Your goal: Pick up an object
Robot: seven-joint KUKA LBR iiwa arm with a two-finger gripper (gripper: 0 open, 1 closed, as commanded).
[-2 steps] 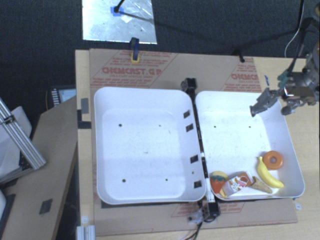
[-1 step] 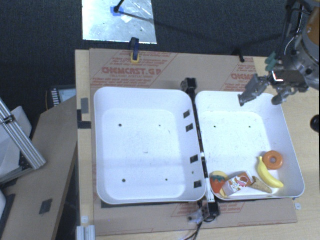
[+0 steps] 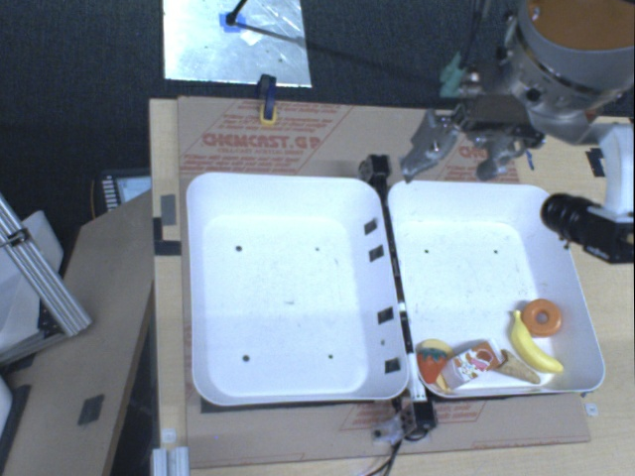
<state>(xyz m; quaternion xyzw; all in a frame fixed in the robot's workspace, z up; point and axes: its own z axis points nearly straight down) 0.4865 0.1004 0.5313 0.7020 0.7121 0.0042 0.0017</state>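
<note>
Two white bins point(image 3: 288, 191), one banana point(image 3: 531, 343), one orange ring point(image 3: 542, 316)

Two bins point(image 3: 283, 191); one banana point(image 3: 533, 346); perhaps four other toys point(image 3: 474, 362).

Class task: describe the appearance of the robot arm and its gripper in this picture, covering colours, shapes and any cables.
The arm is a thick rounded grey cylinder with an orange band near the top of the frame. Below it sits a grey metal wrist block, and the gripper has two pale metallic fingers. Thin dark cables run up beside the wrist.
</note>
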